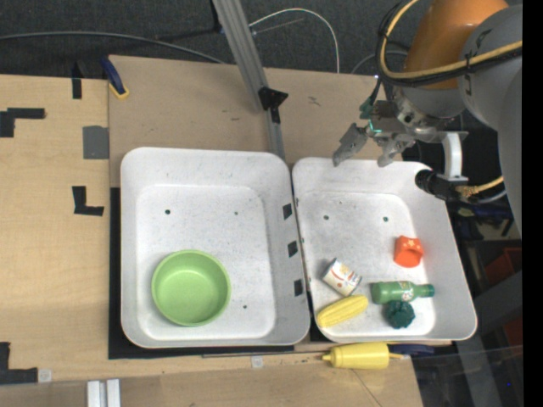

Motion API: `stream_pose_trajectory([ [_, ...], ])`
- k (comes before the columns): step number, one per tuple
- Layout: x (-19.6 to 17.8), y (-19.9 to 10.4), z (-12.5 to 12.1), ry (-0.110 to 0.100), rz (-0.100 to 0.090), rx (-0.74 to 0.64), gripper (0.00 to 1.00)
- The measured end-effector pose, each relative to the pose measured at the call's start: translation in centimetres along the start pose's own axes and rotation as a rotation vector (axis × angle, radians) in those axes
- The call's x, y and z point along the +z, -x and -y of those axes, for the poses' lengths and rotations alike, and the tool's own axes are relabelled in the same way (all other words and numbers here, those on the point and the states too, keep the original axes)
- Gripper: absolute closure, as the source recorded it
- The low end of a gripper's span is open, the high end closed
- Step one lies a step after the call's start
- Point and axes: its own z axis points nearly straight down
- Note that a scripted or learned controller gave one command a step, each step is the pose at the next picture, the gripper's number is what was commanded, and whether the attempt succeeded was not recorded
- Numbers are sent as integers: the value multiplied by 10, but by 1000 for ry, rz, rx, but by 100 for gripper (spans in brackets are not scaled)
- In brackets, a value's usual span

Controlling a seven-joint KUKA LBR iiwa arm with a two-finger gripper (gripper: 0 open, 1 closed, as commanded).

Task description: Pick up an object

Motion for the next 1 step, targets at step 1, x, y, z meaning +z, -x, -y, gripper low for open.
stream_pose_trajectory([
  [1, 0, 0, 0, 0, 0, 0, 0],
])
